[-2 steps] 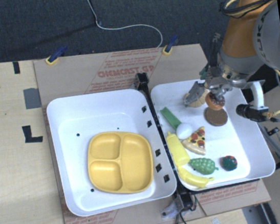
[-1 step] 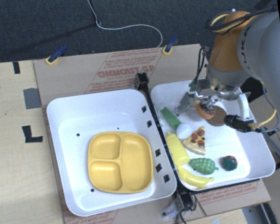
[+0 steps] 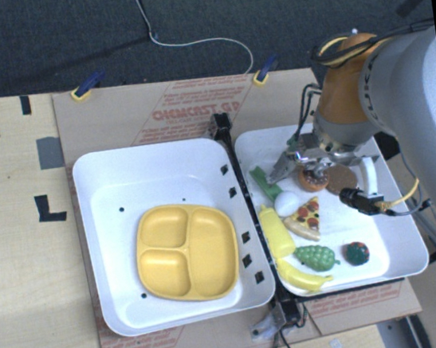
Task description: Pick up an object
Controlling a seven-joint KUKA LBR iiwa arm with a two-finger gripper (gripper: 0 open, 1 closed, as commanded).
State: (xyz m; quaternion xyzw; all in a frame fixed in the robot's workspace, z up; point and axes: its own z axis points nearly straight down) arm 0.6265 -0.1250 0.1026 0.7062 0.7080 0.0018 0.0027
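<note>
Arm: the grey KUKA arm with its orange band (image 3: 348,86) reaches in from the right and bends down over the upper part of the right bin.

Gripper: the gripper (image 3: 311,166) hangs low in the right bin – metal parts and a brown, round item sit under it, but whether the fingers are spread or closed, or grip anything, cannot be told from this angle.

Right bin: the right bin (image 3: 408,263) holds the toy food – a white egg (image 3: 287,202) near the divider, a pizza slice (image 3: 306,219) just right of it, a long yellow banana (image 3: 278,237) along the left wall, a green bumpy fruit (image 3: 316,257) touching the banana's lower end, and a small dark green and red piece (image 3: 357,253) near the lower right.

Green strip: a slim green piece (image 3: 264,183) lies above the egg, close to the gripper.

Left bin: the left bin (image 3: 98,178) carries a yellow divided tray (image 3: 187,251), lying flat in its middle.

Bench: both bins rest on a brown cardboard sheet (image 3: 185,109); a thin white cable (image 3: 191,42) loops over the dark cloth behind.
</note>
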